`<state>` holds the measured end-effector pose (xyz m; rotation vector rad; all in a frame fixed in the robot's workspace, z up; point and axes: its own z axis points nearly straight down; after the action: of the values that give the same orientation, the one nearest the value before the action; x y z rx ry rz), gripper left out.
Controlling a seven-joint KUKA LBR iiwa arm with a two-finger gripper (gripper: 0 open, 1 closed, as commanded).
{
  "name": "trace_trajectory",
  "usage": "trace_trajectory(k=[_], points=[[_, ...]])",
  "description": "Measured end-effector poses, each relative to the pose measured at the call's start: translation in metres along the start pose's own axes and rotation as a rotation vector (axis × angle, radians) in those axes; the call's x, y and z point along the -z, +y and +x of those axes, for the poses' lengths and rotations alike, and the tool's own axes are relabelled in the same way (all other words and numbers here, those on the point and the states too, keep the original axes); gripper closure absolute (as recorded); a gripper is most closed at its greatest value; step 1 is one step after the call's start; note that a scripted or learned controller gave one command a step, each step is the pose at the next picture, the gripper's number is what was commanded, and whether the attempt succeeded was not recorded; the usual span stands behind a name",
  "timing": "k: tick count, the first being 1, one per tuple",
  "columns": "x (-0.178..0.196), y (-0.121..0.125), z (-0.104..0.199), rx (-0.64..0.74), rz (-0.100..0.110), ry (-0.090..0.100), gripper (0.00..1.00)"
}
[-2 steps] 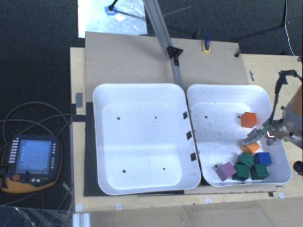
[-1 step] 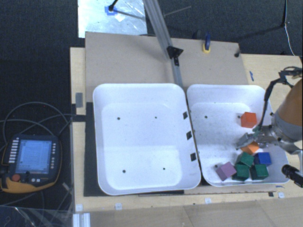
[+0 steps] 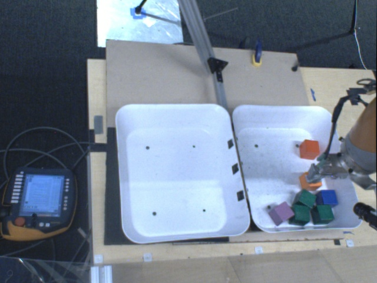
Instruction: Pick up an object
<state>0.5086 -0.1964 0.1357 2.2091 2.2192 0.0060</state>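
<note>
The right bin [image 3: 277, 128] holds a cluster of small blocks near its front right corner. An orange block [image 3: 308, 149] lies apart, farther back. A second orange piece [image 3: 312, 184] sits directly under my gripper [image 3: 313, 174], which reaches in low from the right and partly covers it. Just in front are green blocks [image 3: 304, 208], a blue block [image 3: 327, 197] and a purple block [image 3: 281, 213]. I cannot make out whether the gripper touches the orange piece.
The left bin [image 3: 177, 170] adjoins the right one along a shared rim with black clips [image 3: 235, 168]. A slanted metal pole [image 3: 200, 31] crosses the back of the bench. A teach pendant [image 3: 38, 202] lies on the floor to the left.
</note>
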Motion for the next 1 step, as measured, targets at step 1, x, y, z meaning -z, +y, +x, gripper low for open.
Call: trace_trajectory(k=[1], points=[[0.0559,0.0092,-0.0089,0.000,0.002,0.001,1.00]])
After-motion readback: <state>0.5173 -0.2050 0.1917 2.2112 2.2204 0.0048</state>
